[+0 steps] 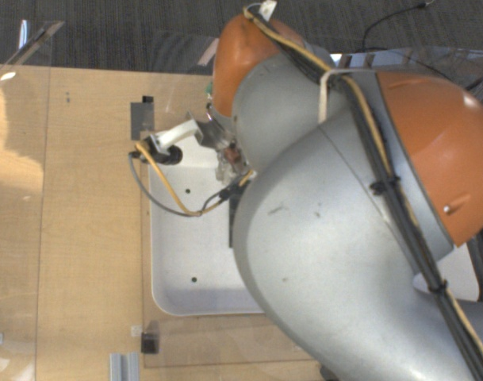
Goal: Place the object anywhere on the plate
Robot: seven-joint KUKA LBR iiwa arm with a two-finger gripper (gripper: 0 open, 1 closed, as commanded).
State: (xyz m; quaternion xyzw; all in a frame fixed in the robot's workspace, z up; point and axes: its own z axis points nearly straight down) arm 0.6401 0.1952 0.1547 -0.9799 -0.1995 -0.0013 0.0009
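Note:
My grey arm, with its orange bands, reaches in from the right and lies low across both bins, hiding most of what is in them. The gripper hangs beneath the wrist over the far part of the left white bin. It is small and partly covered by the arm, so its state is unclear. A white fitting and a black plug stick out to the left of the wrist. From there a yellow cable loops down over the bin floor.
The bare floor of the left bin shows near its left and near walls. Black brackets stand at the bin's left corners. Wooden benchtop stretches to the left, and dark carpet lies beyond the far edge.

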